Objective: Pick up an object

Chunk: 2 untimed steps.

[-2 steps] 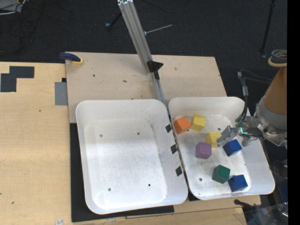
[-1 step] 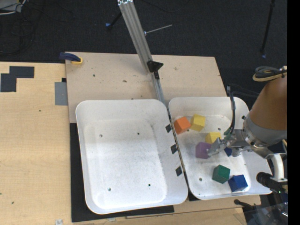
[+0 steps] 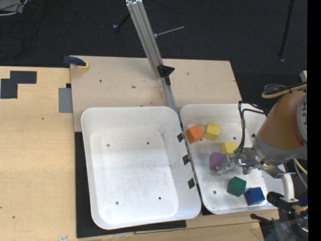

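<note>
The right bin point(image 3: 210, 205) holds several small blocks. An orange block point(image 3: 195, 132) and a yellow block point(image 3: 212, 130) lie near its far left. A second yellow block point(image 3: 228, 147) and a purple block point(image 3: 217, 159) sit in the middle. A green block point(image 3: 236, 186) and a blue block point(image 3: 254, 195) lie near the front. My gripper point(image 3: 227, 165) is low in this bin, at the purple block's right side and just below the second yellow block. The wrist and its orange band point(image 3: 281, 129) cover the bin's right part.
The left bin point(image 3: 100, 129) stands beside the right one, with black clips point(image 3: 184, 158) along the shared wall. A slanted aluminium bar point(image 3: 148, 39) rises behind the bins. Cables point(image 3: 246, 129) hang by the wrist.
</note>
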### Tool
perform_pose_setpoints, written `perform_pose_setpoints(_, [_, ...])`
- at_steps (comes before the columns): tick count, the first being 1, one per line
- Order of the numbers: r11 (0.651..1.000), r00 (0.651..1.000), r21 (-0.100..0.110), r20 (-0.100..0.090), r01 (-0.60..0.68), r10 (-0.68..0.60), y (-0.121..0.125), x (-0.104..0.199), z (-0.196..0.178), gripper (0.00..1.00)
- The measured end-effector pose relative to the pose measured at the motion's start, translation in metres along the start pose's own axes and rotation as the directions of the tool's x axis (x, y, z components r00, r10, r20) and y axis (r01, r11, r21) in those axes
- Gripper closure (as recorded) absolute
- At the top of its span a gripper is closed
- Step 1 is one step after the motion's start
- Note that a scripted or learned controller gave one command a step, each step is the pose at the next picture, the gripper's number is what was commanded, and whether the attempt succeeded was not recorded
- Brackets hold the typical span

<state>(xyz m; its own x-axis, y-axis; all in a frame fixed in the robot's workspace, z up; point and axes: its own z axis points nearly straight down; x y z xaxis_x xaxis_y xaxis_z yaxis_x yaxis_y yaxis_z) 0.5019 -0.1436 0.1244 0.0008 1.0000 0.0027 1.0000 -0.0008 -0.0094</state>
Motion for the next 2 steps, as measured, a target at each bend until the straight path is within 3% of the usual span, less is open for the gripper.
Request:
perform_pose_setpoints(1, [1.0,1.0,-0.007,0.001,-0.001,0.001,0.001,0.0,0.034,0.0])
perform_pose_setpoints(2, [1.0,1.0,-0.006,-0.001,-0.009,0.009,0.0,0.0,0.023,1.0])
